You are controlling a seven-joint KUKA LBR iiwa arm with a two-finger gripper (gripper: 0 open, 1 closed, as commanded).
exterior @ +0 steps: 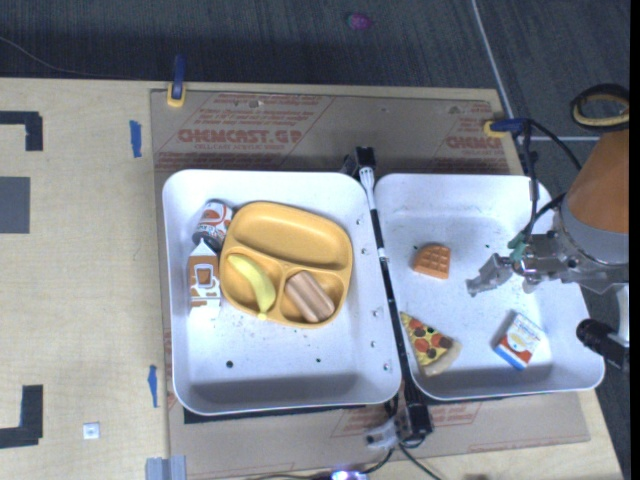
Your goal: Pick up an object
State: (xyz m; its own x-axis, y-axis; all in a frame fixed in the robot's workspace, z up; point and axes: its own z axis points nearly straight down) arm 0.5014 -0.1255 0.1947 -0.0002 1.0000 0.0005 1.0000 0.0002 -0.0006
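My gripper [482, 279] reaches in from the right over the right bin [470, 203], with its fingers slightly apart and nothing between them. An orange waffle toy [432, 261] lies a short way to the gripper's upper left. A pizza slice toy [429, 340] rests near the bin's front left. A small white, blue and orange carton [520, 340] lies at the front right, below the wrist.
The left bin [200, 358] holds a yellow divided plate [285, 261] with a banana [255, 283] and a hot dog [311, 297] in it. A can [211, 225] and a small box [203, 278] lie beside the plate's left. Cables run along the right side.
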